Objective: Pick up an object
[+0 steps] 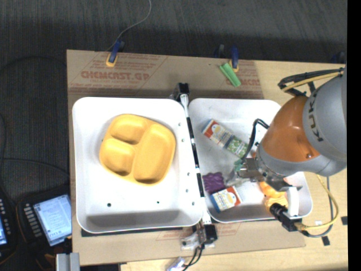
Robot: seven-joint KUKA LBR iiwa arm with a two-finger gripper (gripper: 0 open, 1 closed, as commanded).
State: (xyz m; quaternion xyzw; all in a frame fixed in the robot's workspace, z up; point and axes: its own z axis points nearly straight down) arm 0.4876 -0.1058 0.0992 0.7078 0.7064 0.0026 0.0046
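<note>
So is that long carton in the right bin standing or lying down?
Lying down: the carton rests flat on its side, slanted across the right bin.

**Brown bench top bearing two white bins**

The bench [169, 75] is a brown board with faded red lettering along its far strip. Two shallow white bins sit directly on it, touching side by side: the left bin [84, 208] and the right bin [237, 103]. Blue clamps [115, 53] grip the far edge, beside a green clip [230, 74].
</note>
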